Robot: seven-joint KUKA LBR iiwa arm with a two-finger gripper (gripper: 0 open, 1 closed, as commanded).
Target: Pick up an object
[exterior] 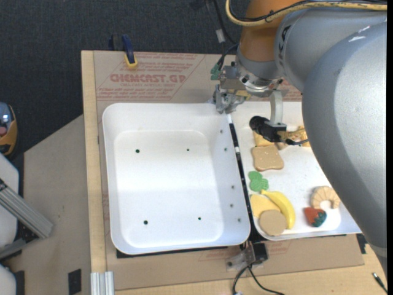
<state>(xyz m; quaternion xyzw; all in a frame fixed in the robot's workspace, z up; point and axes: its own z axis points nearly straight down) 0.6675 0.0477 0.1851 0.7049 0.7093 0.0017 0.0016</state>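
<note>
The gripper hangs at the far end of the ridge where the two bins meet, just over their far rims. From this slant I cannot tell how the jaws stand, nor whether they hold anything.

Everything worth picking lies in the right-hand bin, as the view has it; the left-hand bin shows bare white floor with a few dark dots. So the move turns on one direction: from the jaws, the things lie toward the view's right and nearer the camera.

The toast slice is the closest, lying flat and apart from its neighbours. Past it come a green piece, then the banana, its long axis running from far-left to near-right, touching a round biscuit. A red piece and a pale ring pastry sit further right, near the arm.

In my judgement the toast is the shortest reach, though its flatness may give the jaws little to close on; the banana would call for closing across its long axis
</note>
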